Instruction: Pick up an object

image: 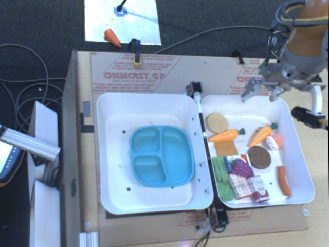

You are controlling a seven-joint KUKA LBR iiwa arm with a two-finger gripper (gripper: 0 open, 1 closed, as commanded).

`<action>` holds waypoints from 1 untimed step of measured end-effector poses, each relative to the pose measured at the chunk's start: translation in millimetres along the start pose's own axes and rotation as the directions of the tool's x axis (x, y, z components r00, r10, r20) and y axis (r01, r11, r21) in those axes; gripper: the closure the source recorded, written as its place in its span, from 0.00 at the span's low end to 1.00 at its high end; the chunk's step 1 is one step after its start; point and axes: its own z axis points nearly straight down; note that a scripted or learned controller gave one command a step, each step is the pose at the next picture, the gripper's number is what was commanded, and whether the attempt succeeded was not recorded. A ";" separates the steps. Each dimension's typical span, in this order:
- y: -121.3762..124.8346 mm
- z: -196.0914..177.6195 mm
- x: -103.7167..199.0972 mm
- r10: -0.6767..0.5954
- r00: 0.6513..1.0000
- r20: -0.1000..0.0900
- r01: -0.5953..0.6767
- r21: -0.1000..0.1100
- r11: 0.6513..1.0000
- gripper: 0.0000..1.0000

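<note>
Dark carpet surrounds your table (pixel 154 68), and a pale sheet lies on the floor beyond its far edge with a small orange piece (pixel 111 36) on it. On the table you have two white bins side by side. The left bin (pixel 118 107) holds a blue divided plate (pixel 161 155), lying flat near its middle.

Your right bin (pixel 298 153) carries the pickable things: a round tan disc (pixel 217 122) near its far left corner, two toy carrots (pixel 224 135) (pixel 261 135) lying across the middle, a tan square (pixel 225 148) just beside the first carrot, a brown round patty (pixel 259 157), a sausage (pixel 284 181) near the right wall, and a cluster of a green piece (pixel 221 170), a purple piece (pixel 240 166) and a small red-and-white carton (pixel 255 187) at the near edge.

Your arm (pixel 308 30) reaches in from the right, its orange band high at the frame's top right, wrist bent downward. The jaws (pixel 263 90) hang over the far rim of the right bin, apart from every item. You can see them spread, with nothing between them.
</note>
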 end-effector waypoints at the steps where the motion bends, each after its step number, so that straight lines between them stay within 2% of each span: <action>1: -52.7 95.4 16.1 0.001 1.000 0.000 -0.001 0.002 1.000 0.00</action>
